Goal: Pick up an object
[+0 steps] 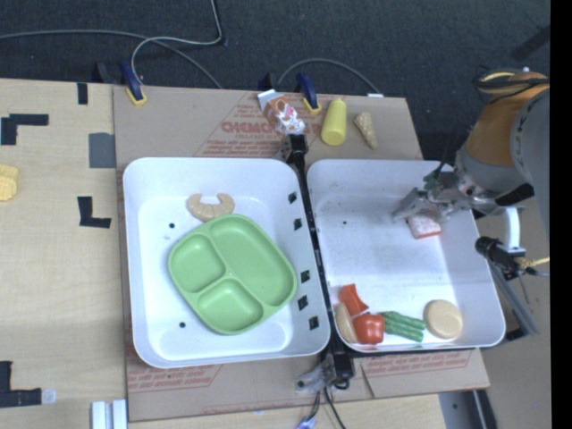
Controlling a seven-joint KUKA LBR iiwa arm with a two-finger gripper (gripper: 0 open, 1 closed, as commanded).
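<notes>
Cardboard-lined surface (223, 132) noted beneath two white bins, pincer (427, 206) lowered into the right bin (393, 257) just above a small pink-white object (424, 228); finger state cannot be told.

Arm (509, 141) enters from the right edge of the frame, upper-right quarter. Grey casing, with the orange band showing on the upper side near the frame edge. Wrist angles down and toward the left, tapering to a darker metal end piece. Gripper (420, 206) sits at the right of centre, slightly above mid-height, pointing left and a little downward. Its tip is small and blurred against the pale background, so the set of the tip cannot be made out. Black cable fittings hang below the wrist, lower right.
</notes>
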